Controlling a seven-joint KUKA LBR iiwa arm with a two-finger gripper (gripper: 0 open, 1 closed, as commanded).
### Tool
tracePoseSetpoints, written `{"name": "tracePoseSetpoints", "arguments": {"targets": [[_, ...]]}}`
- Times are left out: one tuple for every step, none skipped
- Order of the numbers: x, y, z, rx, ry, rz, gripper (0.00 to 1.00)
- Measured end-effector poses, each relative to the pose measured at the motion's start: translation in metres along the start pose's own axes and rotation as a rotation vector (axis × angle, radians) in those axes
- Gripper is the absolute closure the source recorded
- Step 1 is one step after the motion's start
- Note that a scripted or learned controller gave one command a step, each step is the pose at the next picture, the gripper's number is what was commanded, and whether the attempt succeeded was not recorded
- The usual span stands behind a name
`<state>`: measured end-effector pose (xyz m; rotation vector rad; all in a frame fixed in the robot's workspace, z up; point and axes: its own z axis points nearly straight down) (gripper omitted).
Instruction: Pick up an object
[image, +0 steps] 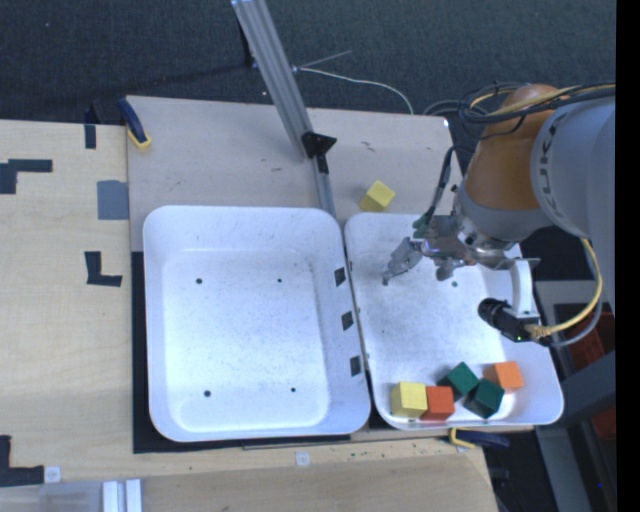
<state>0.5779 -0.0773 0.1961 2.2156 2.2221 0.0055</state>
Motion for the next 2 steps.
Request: {"name": "tracePoseSetpoints", "arguments": {"targets": [[0.046,0.064,0.005,0.002,0.001,-0.004,0.0],[0.085,0.102,0.005,0.003,0.001,-0.003,0.0]]}}
